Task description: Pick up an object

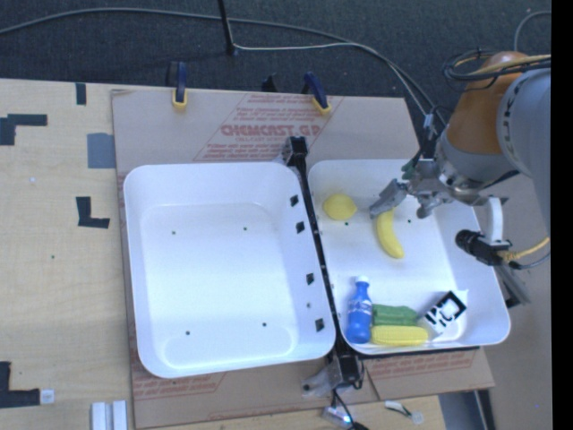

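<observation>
While the end effector [407, 200] hovers with its two fingers spread and nothing between them, the curved yellow plastic banana [389, 236] lies just below it in the right white bin [488, 280], long axis running toward the near rim.

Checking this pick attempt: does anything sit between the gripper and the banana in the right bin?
Nothing visible does. The gripper hangs just above the banana's upper end, with bare bin floor around it; the lemon lies apart, to the left.
</observation>
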{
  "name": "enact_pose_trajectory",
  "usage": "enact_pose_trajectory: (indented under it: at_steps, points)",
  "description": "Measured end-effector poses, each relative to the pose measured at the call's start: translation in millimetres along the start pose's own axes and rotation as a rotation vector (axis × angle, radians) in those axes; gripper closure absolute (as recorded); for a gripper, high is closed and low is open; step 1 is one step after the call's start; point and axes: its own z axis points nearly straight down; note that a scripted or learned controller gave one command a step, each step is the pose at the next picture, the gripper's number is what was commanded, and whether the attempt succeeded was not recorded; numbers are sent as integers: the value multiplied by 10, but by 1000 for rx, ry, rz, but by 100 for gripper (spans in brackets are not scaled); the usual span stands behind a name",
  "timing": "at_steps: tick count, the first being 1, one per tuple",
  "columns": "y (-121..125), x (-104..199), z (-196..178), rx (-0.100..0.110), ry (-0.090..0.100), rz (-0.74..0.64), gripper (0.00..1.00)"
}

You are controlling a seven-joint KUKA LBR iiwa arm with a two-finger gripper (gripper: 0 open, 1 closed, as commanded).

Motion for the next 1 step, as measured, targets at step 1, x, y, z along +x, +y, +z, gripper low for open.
enact_pose_trajectory:
  at_steps: [1]
  points:
    - [79, -36, 723, 8, 1, -1, 0]
